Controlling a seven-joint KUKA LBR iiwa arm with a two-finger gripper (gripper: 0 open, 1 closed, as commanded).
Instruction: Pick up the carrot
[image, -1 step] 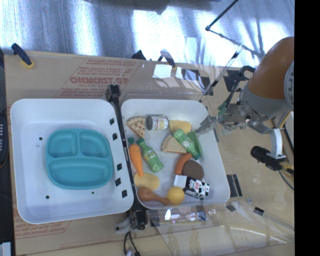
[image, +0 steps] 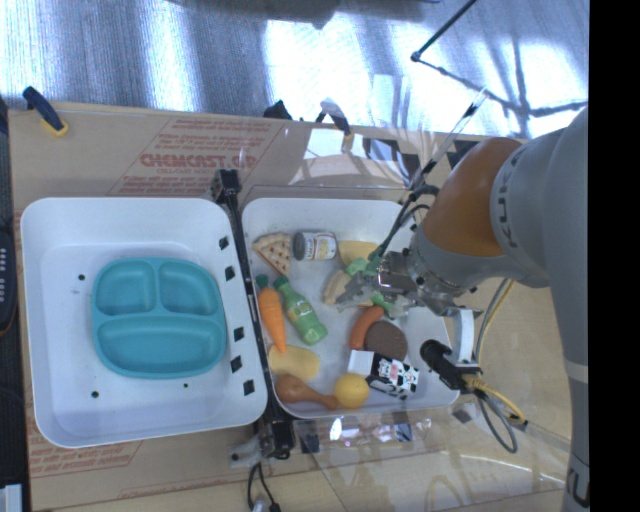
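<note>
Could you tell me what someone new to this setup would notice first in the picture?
Probably the big grey arm with its orange band reaching in from the right over the right bin, which is crowded with toy food. Next, the turquoise divided plate lying alone in the left bin. The carrot lies at the right bin's left edge, beside a green bottle.

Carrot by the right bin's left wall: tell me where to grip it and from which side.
Grip the carrot at its thick upper half, coming straight down, fingers closing across its width. It lies flat, lengthwise beside the bin wall, with the green bottle close on its other side, so room is tight.
</note>
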